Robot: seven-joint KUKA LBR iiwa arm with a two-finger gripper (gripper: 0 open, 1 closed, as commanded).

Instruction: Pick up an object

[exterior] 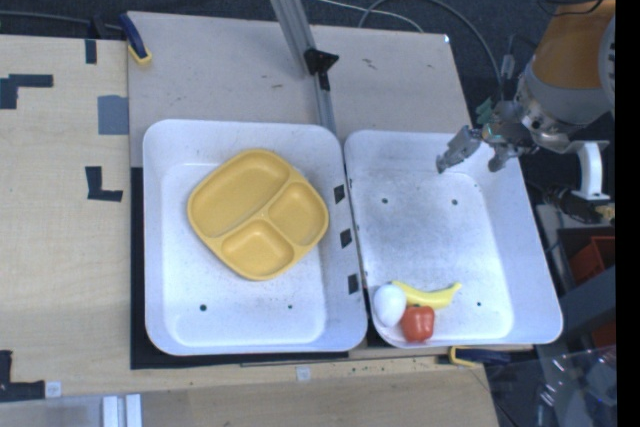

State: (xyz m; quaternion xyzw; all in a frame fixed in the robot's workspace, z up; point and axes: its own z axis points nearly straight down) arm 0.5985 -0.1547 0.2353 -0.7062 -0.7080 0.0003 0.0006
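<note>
In the right bin, three small objects lie together at the near left corner: a white egg-shaped object, a yellow banana and a red pepper-like piece. My gripper hangs over the bin's far right corner, well away from them. Its two fingers stand spread apart, open, with nothing between them. The orange-banded arm comes in from the right.
The left bin holds a yellow divided plate. A metal pole slants down from the top to the gap between the bins. Bench board lies behind and to the left.
</note>
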